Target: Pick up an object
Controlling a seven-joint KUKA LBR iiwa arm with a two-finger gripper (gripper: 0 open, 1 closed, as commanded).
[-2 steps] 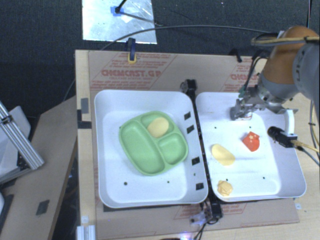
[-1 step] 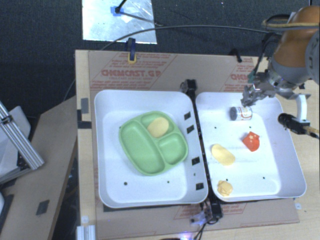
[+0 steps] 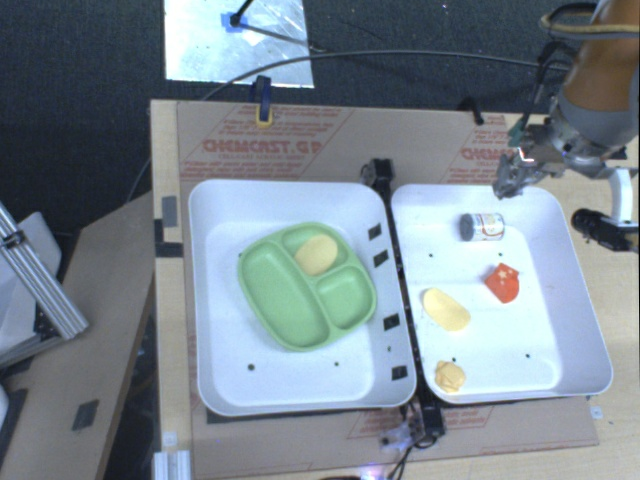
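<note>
Objects lie in the right bin [image 3: 575,268]: a small white can [image 3: 482,226] with a grey end on its side near the far wall, a red-orange piece [image 3: 503,282], a pale yellow oval [image 3: 446,309] and a yellow lump [image 3: 449,375]. Above the far rim hangs the gripper [image 3: 510,184], gripping nothing visible; I cannot tell its opening.

- The single camera is fixed above the bench [image 3: 330,133] and looks down at a slant, far enough back to take in both white bins whole.
- The left bin [image 3: 215,298] lies toward 9 o'clock of the frame's centre, the right bin [image 3: 570,298] toward 3 o'clock.
- The arm [image 3: 600,78] enters at about 2 o'clock.
- Dark floor [image 3: 80,68] fills the 10 to 12 o'clock part.
</note>
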